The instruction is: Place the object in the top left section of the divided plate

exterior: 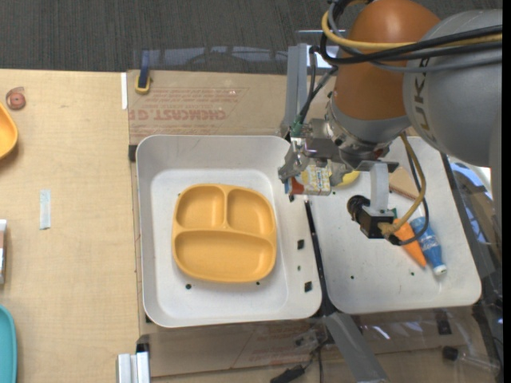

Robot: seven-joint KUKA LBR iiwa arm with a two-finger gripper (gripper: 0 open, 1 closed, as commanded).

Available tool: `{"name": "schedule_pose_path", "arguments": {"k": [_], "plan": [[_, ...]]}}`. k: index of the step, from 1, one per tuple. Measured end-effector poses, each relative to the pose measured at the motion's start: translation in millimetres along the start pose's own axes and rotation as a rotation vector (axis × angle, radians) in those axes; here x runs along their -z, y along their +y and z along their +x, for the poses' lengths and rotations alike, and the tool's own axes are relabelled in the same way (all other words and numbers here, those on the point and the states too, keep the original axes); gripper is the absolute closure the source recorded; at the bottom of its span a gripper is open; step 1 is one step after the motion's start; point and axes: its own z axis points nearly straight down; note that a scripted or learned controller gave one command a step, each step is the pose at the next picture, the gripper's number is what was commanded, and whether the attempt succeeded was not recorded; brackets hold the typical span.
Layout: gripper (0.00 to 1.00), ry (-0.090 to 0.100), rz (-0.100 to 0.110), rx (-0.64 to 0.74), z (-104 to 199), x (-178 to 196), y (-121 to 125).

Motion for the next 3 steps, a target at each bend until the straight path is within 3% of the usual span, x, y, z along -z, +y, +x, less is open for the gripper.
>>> {"name": "schedule_pose_path", "arguments": {"k": [1,2,3], "plan": [[1.0,0.0,-0.002,0.046,80,0,1],[1.0,-0.001,-0.001,-0.042,126,-22,28],[0.0,-0.001,-0.001,-0.042,126,-22,28]]}}
